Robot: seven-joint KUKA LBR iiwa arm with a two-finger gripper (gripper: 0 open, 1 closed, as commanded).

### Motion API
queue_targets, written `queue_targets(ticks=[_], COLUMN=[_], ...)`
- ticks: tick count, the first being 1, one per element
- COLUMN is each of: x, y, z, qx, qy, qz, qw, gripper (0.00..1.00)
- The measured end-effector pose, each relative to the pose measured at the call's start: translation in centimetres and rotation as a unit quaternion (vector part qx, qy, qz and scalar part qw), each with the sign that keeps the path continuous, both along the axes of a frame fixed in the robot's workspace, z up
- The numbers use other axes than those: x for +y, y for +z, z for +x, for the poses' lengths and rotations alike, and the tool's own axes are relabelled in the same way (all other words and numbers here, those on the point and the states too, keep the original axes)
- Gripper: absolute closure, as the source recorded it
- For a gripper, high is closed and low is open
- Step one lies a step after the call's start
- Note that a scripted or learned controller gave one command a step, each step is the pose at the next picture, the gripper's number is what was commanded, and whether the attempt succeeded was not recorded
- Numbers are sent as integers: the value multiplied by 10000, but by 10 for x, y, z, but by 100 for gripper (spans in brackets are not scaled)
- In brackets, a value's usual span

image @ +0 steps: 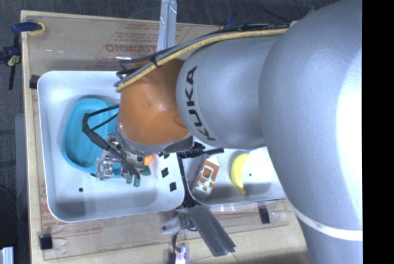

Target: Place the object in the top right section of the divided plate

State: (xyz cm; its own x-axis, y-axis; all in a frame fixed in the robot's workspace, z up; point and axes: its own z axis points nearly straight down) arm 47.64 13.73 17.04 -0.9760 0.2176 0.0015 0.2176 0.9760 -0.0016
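Note:
A blue divided plate [77, 133] lies in the left white bin [68, 198], and the arm hides its right part. My gripper [117, 169] hangs at the plate's lower right edge, low over the bin floor. Its metal parts look cluttered from this angle. A small orange bit [146, 160] shows just right of the gripper, under the wrist; I cannot make out what it is or whether it is held. The orange band of the wrist [151, 109] sits directly above the gripper and covers the middle of the bin.
The right bin [261, 190] holds a yellow rounded object [239, 169] and an orange and white box [208, 176]. The grey arm covers most of that bin. A metal bar [167, 23] stands at the bench's back edge, and a blue clamp [24, 28] at its far left corner.

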Motion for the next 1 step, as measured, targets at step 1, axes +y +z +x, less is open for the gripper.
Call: queue_targets(ticks=[1], x=[1], y=[10], z=[1], qx=[-4], qy=[31], qz=[-1], qw=[10000], gripper=[100])
